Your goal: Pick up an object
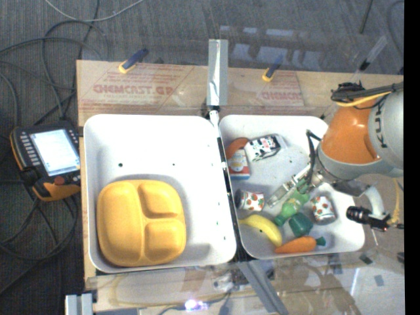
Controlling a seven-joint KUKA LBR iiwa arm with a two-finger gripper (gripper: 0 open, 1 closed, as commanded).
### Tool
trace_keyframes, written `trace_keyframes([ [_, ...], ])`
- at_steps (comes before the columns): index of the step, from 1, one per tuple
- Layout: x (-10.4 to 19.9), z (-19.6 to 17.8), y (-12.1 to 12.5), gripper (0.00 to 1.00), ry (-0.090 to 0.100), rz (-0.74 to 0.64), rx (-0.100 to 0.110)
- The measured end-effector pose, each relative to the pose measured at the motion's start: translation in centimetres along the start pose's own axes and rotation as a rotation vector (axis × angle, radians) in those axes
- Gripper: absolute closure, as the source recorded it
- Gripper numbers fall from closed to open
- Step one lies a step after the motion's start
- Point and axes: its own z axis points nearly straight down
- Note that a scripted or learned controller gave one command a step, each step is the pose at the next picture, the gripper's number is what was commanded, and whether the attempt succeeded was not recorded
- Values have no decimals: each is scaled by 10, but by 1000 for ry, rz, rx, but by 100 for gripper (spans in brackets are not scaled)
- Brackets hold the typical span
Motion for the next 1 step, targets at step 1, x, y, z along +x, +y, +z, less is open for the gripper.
trace_keyframes([
  [1, -1, 0, 1, 0, 4, 10, 0],
])
